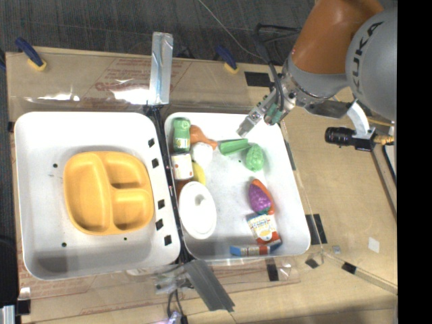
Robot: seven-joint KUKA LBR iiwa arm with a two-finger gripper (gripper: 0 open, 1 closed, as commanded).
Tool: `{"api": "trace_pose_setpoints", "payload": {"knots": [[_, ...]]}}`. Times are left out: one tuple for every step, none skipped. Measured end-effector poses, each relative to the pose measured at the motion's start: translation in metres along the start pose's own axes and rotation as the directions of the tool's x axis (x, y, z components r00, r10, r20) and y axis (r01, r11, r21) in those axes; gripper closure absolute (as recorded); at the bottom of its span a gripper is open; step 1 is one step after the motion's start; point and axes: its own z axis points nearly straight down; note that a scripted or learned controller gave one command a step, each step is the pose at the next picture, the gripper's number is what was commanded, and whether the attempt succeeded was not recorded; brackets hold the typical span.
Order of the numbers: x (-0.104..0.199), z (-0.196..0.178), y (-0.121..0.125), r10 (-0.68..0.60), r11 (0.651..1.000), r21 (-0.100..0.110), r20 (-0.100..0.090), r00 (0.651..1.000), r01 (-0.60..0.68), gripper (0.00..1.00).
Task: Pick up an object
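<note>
The claw (251, 123) hung over the far right corner of the right-hand shallow white bin (291, 181), and from where I stood I could not tell how it was set; nothing showed in it. Just beside its tip lay a flat green plastic wedge (234, 146), touching a knobbly green toy vegetable (254, 157). Those two looked the likeliest picks to me: light, hard, hollow plastic, a bit slick. The wedge seemed best taken across its narrow sides. Further off lay a purple toy aubergine (259, 197) and a small printed pouch (262, 227), probably soft. Along the bin's left wall stood a green bottle (181, 134), and a round white lid (198, 210) lay flat, hard to pinch. The left bin (34, 181) held a yellow divided tray (108, 193).
</note>
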Motion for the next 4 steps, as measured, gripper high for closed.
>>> {"api": "trace_pose_setpoints", "payload": {"knots": [[-0.023,-0.020,0.018,0.263,0.965,-0.004,0.004,0.965,-0.263,1.00],[-0.051,0.007,0.027,0.456,0.890,-0.002,0.002,0.890,-0.456,1.00],[-0.023,-0.018,-0.014,0.695,0.719,0.001,0.000,0.719,-0.695,1.00],[-0.017,-0.025,-0.014,0.907,0.421,-0.001,0.001,0.421,-0.907,1.00]]}}
